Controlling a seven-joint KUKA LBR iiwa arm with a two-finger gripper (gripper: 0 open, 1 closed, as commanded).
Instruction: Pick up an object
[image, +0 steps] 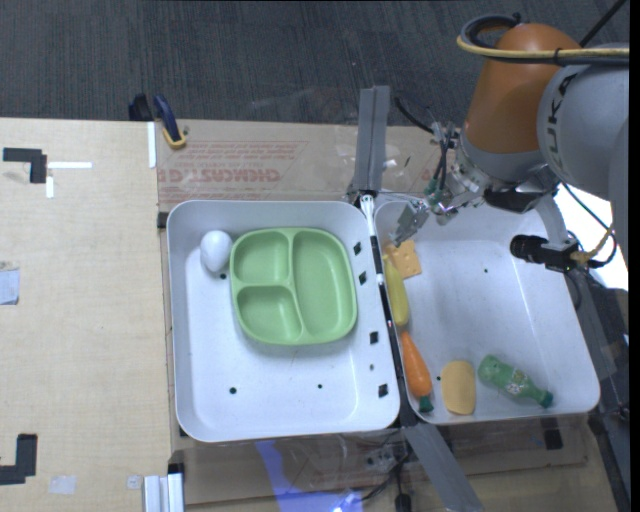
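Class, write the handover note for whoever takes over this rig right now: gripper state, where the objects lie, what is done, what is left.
Gripper: at the right bin's far left corner, above the cheese wedge; finger state unclear, nothing seen held.
Right bin: cheese wedge, banana, carrot, yellow slice, green bottle.
Left bin: green divided plate, white egg.
Done: no pick visible.
Left: grasp and lift one object.

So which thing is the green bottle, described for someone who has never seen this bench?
Start at the right-hand white bin, the one nearer the arm. Look to its near right corner, where the green bottle lies on its side, apart from the items lined along the bin's left wall. It is the only translucent green item there; its nearest neighbour, a flat yellow oval piece, is opaque and yellow.
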